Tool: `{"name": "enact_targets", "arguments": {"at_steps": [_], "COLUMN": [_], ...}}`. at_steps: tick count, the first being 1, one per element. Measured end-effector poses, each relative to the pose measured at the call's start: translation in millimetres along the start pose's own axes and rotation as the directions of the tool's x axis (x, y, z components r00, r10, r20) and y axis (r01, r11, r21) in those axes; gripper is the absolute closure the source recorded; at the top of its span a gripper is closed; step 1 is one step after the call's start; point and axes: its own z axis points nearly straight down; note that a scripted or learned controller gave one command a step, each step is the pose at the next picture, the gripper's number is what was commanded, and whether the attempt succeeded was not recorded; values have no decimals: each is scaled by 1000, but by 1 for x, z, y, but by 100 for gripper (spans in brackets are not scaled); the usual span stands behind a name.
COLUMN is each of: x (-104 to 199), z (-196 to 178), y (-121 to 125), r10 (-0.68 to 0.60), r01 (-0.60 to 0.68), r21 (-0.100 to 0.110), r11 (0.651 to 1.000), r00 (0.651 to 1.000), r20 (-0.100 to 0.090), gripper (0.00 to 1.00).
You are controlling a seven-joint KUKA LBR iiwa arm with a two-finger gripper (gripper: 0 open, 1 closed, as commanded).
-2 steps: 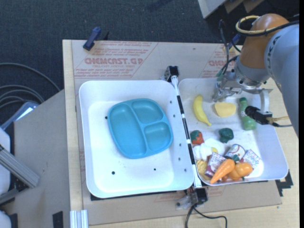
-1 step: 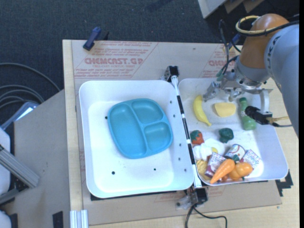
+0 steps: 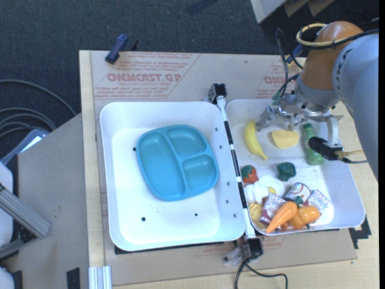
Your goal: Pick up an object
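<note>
Bench board [image 3: 150, 71] reads "CHEMCAST GP" in red print.

Bright even overhead light, soft faint shadows, slightly soft focus.

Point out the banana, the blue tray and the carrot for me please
banana [image 3: 254, 141], camera view, on the middle of its curved body.
blue tray [image 3: 155, 161], camera view, on the floor of its large compartment.
carrot [image 3: 283, 216], camera view, on the middle of its orange body.
</note>
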Motion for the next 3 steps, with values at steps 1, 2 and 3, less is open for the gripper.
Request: {"name": "enact_targets", "arguments": {"at_steps": [1,2,3], "x": [7,14,18], "z": [0,0,0], "y": [0,0,0], "r10": [0,0,0], "r01": [0,0,0], "r21": [0,0,1], "r11": [1000,1000,1000], "r00": [1000,1000,1000], "r20": [0,-1,-1], "gripper": [0,0,0]}}
